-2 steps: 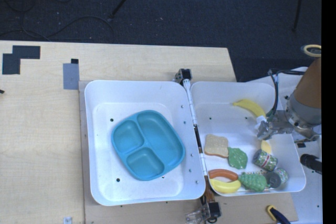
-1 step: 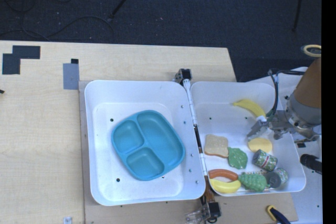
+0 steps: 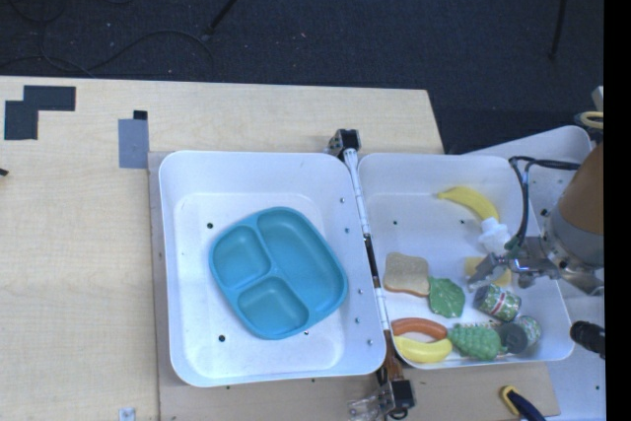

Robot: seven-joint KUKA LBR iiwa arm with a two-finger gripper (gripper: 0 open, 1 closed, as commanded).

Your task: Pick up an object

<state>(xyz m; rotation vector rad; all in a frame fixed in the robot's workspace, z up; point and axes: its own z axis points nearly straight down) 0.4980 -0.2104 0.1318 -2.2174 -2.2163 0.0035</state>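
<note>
Two bins sit side by side on the worktop [image 3: 89,311]. The pincer [image 3: 501,263] hangs over the right bin [image 3: 414,177], near its right side. A banana [image 3: 471,201] lies just behind it; a slice of bread [image 3: 405,273] lies to its left, with a leafy piece [image 3: 446,297] between the two. A small can [image 3: 498,303] sits just in front of the pincer. Further forward, along the bin's near wall, lie a sausage [image 3: 418,327], a second banana [image 3: 422,348] and a bumpy piece [image 3: 475,341]. Well to the left, a divided plate [image 3: 277,272] rests in the left bin [image 3: 197,182]
</note>
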